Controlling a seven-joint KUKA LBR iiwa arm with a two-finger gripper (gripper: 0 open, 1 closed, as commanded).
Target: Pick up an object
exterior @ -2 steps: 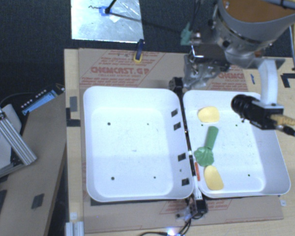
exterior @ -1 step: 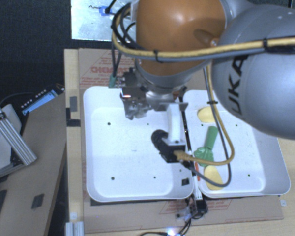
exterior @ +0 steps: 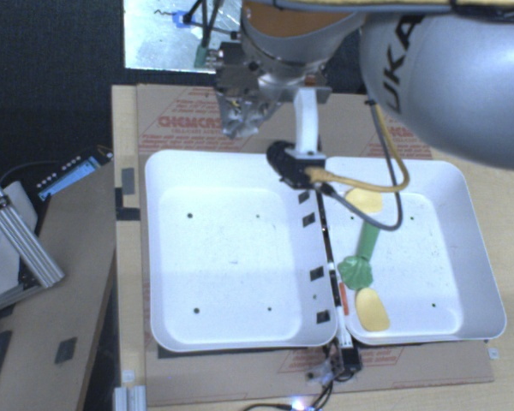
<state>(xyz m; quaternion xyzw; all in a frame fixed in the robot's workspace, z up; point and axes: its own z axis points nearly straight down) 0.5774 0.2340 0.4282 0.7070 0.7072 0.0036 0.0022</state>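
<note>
arm (exterior: 428, 67): cut off top/right | end effector (exterior: 244, 114): blurred

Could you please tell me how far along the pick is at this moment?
Done: nothing looks picked. The green brush and two yellow pieces lie in the right bin. In hand: the end effector sits above the bins' far edge. Left: descend, grasp, lift.

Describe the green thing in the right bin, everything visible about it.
The green object looks like a plastic toy or tool: a slim straight handle running diagonally, widening into a darker ruffled head at its lower end. It lies flat on the floor of the right bin, near the divider, between two yellow pieces, its ends close to both.
</note>
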